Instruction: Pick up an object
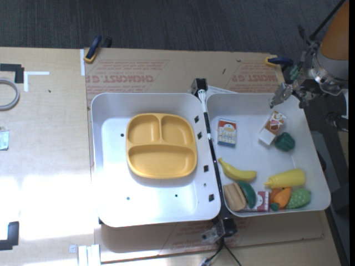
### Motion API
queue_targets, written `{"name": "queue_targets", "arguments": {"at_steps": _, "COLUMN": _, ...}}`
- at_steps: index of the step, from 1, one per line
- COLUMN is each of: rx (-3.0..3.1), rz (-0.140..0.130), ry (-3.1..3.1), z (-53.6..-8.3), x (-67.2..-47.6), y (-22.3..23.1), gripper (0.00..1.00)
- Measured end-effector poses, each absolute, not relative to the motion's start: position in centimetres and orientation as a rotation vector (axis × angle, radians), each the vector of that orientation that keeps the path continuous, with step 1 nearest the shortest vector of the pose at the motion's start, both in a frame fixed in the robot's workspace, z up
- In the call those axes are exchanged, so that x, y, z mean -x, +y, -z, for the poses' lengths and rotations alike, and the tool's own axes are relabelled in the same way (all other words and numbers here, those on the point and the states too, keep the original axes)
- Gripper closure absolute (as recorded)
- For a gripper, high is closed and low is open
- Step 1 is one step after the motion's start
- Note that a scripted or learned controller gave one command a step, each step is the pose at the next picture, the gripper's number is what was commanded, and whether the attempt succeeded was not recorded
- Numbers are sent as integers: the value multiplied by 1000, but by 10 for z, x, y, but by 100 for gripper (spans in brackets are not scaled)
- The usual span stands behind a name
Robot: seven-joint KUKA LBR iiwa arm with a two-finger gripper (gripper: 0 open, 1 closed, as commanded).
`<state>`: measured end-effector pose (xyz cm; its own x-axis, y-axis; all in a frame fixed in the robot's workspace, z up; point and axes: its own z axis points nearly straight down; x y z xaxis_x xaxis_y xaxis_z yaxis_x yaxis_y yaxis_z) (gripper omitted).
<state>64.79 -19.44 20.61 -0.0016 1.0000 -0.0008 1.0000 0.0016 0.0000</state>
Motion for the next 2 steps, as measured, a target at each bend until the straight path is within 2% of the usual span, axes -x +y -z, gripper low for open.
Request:
{"name": "queue_targets", "arguments": {"at_steps": 1, "rx": -2027, "rz": -6, "ry": 2383, "z": -114, "x": -658, "y": -199, "gripper": 0}}
{"name": "queue_targets", "arguments": {"at_steps": 2, "rx": -1476, "rz": 4, "ry": 2734, "z": -105, "x": -647, "y": -202, "gripper": 0}}
